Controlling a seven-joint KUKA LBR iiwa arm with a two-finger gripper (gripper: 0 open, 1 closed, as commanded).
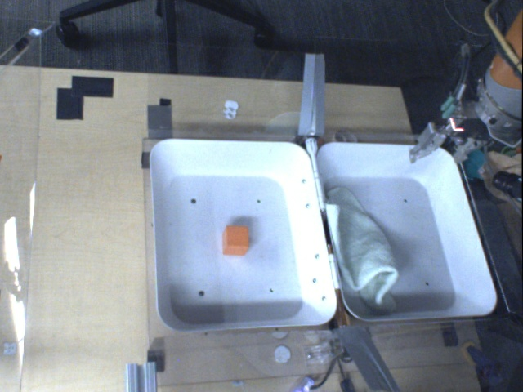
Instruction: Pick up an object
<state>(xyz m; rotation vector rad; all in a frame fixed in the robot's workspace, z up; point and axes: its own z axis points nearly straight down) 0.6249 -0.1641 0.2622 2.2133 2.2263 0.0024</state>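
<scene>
An orange cube [236, 240] lies near the middle of the left white bin [176, 300]. A rolled pale green-white cloth [362, 246] rests along the left side of the right bin [474, 300]. My gripper [431, 144] hangs at the right bin's far right corner, above its rim, well away from both objects. Nothing shows between its tips.
A metal divider post [312, 96] rises between the bins at the back. Black tape marks [82, 95] sit on the wooden bench at the far left. Cables and the arm's base [502, 96] crowd the right edge.
</scene>
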